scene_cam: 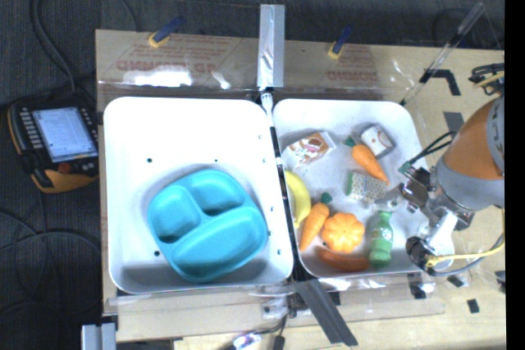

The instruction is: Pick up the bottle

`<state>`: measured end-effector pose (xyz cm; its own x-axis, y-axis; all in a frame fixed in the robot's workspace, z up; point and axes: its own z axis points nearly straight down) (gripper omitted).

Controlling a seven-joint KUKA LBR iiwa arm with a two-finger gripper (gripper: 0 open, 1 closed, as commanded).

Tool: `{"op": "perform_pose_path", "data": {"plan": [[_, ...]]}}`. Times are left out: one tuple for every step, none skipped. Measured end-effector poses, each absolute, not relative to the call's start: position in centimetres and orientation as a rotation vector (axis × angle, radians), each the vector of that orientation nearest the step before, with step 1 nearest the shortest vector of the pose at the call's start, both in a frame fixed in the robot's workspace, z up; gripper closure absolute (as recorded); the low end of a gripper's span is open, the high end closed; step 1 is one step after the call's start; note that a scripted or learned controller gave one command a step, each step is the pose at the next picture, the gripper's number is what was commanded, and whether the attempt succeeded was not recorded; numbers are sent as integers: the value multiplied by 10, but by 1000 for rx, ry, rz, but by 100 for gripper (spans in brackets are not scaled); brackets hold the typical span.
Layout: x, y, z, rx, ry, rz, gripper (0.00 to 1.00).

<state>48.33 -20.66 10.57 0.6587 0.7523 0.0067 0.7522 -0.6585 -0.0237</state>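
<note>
One bottle [381,236], at the gripper's [409,184] seven o'clock, looks light and slick; I'd grip mid-body, but I cannot tell the gripper's state.

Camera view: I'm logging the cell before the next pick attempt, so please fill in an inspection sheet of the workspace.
Surface: left bin and right bin, both white, side by side.
Job's things: green bottle near the right bin's front right corner, beside a round orange fruit.
Clutter: blue divided plate in the left bin; carrot, second carrot, banana, snack packet and small can in the right bin.
Grippers: gripper at the right bin's right rim, apart from the bottle.
Cables: black cables on the floor, left.
Surroundings: teach pendant on dark carpet left of the bins.
</note>
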Motion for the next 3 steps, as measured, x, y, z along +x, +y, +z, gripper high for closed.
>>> {"op": "perform_pose_path", "data": {"plan": [[483,-194,115,-2773,-1473,8,0],[483,-174,184,-2767,-1485,8,0],[482,-191,110,-2668,-1652,7,0]]}}
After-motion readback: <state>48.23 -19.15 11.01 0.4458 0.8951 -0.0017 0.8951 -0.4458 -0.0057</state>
